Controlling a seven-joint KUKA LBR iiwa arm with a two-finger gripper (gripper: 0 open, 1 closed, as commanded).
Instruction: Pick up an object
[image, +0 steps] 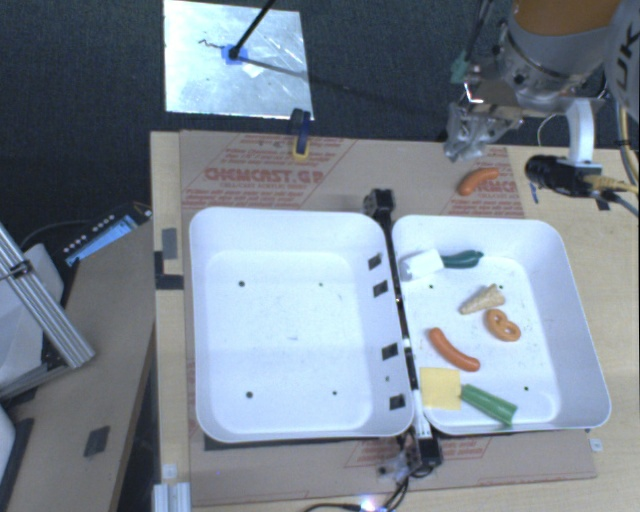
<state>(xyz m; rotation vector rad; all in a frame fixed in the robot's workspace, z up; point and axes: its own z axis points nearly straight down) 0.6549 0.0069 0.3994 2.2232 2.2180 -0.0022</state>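
Left bin (290, 330): white, shallow, bare floor with a few dark specks.
Divider (395, 320): dark clips down the seam where the two bins meet.
Right bin (575, 330): holds every pickable piece on the bench but one.
White block (421, 264): top-left corner of that bin, touching the teal piece (462, 259) lying beside it.
Sausage in bin (454, 349): orange-red, long axis running from upper left to lower right, mid-bin.
Yellow square (440, 388): flat at the front, green stick (489, 403) just to its right, slanted.
Wedge (483, 298): pale, pointing left; pretzel (502, 325) just below it.
Stray sausage (479, 181): outside the bins, on the board behind the right bin, tilted up to the right.
Gripper (470, 140): high at the back, above the board, hanging just over and left of the stray sausage; nothing between its fingers; spread or closed, cannot tell from this angle.
Key relation: bin objects all lie toward the front from the claw, well apart from it; stray sausage by far the nearest, nearly underneath.
Judgement: pick not yet begun; descent and alignment across a chosen piece's long axis needed.
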